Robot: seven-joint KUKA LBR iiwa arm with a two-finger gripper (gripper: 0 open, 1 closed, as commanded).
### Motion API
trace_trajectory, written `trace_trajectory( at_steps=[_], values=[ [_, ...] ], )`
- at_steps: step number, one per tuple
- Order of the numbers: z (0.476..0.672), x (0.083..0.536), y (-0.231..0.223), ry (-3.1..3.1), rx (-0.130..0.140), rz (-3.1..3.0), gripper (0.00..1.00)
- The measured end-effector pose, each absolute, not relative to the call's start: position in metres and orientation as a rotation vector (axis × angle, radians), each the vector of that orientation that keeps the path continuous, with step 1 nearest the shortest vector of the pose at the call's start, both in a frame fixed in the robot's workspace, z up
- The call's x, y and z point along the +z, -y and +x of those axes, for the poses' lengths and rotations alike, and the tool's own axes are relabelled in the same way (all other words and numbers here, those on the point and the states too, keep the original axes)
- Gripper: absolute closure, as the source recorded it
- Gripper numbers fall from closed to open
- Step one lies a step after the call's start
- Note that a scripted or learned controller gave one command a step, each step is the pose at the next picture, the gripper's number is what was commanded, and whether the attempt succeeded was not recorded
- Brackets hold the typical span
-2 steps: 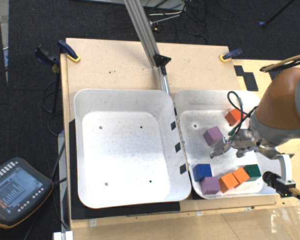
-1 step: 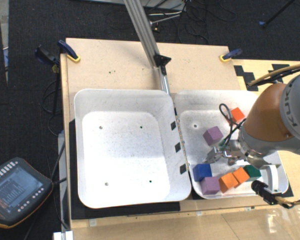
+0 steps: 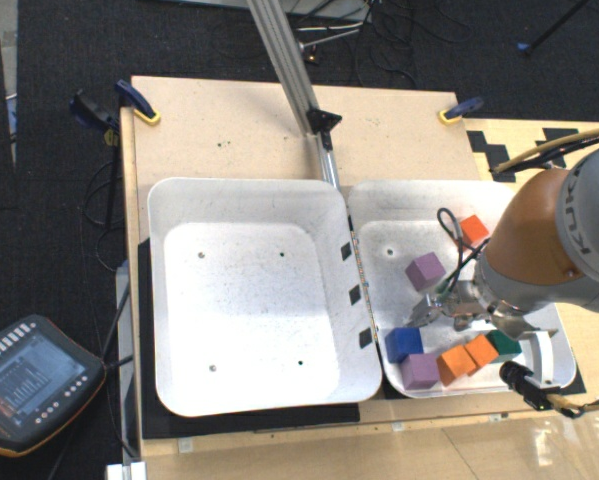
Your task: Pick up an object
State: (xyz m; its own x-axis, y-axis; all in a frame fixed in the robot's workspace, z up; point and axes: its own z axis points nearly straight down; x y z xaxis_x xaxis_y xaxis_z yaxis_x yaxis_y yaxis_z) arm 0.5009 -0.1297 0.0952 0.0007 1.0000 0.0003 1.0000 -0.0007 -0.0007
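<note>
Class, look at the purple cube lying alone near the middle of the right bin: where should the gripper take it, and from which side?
Probably from straight above, closing the jaws across two opposite flat side faces of the purple cube. It sits apart from the other blocks on the right bin floor, so there is free space on its sides, and its top face is exposed. The gripper is just below it in the view.

Bright, even overhead light washes the white bins nearly flat; shadows are faint, the far floor is dark, and detail is slightly soft.
</note>
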Motion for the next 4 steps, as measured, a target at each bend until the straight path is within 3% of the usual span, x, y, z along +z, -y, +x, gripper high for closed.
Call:
trace_trajectory(
  at_steps=[1,4],
  values=[
    [0.502,0.106,0.130,2.222,-0.003,-2.223,1.00],
    [0.511,0.240,0.131,2.230,-0.005,-2.222,1.00]
  ],
)
